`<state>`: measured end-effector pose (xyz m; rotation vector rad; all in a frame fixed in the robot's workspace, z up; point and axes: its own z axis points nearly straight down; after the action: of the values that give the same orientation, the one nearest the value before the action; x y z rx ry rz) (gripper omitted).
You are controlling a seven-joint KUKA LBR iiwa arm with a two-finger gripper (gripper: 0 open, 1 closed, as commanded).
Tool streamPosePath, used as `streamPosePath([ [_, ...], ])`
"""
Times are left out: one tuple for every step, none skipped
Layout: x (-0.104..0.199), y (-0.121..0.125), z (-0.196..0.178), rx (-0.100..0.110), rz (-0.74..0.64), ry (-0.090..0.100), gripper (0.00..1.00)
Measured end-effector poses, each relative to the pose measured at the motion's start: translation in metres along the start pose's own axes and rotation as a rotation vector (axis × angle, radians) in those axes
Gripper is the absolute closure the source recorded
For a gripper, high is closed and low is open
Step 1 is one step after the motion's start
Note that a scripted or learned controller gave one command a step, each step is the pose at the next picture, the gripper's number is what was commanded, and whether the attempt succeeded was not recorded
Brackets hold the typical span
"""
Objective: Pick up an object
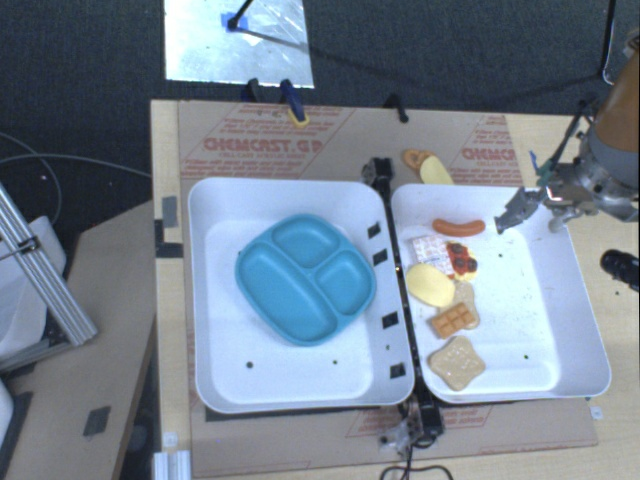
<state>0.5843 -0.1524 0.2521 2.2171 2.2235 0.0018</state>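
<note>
My gripper hangs over the far right part of the right bin, its two dark fingers spread open with nothing between them. A red-orange sausage lies just left of it. Below the sausage sit a white and red pizza-like piece, a pale yellow lump, a small waffle and a slice of toast, all along the bin's left side.
The left bin holds a blue divided plate. Black clips line the ridge between the bins. A yellow piece and an orange piece lie on the cardboard behind the right bin.
</note>
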Motion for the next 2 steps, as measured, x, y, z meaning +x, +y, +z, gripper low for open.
streamPosePath([
  [0.000,0.001,-0.011,-0.004,-0.003,0.000,1.00],
  [0.030,-0.046,0.041,0.008,0.002,0.003,1.00],
])
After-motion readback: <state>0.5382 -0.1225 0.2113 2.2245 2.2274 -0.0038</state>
